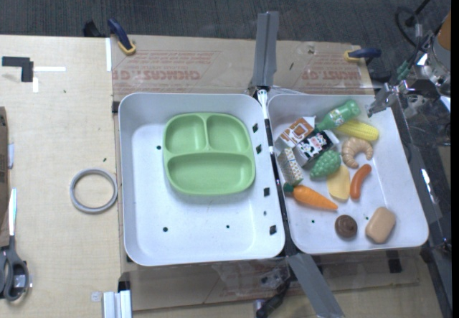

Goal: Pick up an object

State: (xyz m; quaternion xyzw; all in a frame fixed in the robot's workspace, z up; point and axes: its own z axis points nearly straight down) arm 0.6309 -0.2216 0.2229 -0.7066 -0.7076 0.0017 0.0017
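The right bin [409,187] holds several toy foods: a green bottle [337,115], a corn cob [358,131], a croissant [356,151], a red sausage [361,180], a yellow slice [340,184], a carrot [314,198], a green bumpy piece [324,164], a black-and-white carton [313,144], an orange-and-white box [293,131], a brown ball [346,226] and a tan bread loaf [380,225]. My gripper [389,96] hangs at the bin's back right corner, apart from the items, beside the corn and bottle.
The left bin [143,223] carries a green divided plate [209,153]. On the bench at left lie a grey tape ring [93,189] and scissors [13,271]. Blue-and-yellow clamps [122,36] sit along the back edge. A grey post [265,47] rises between the bins.
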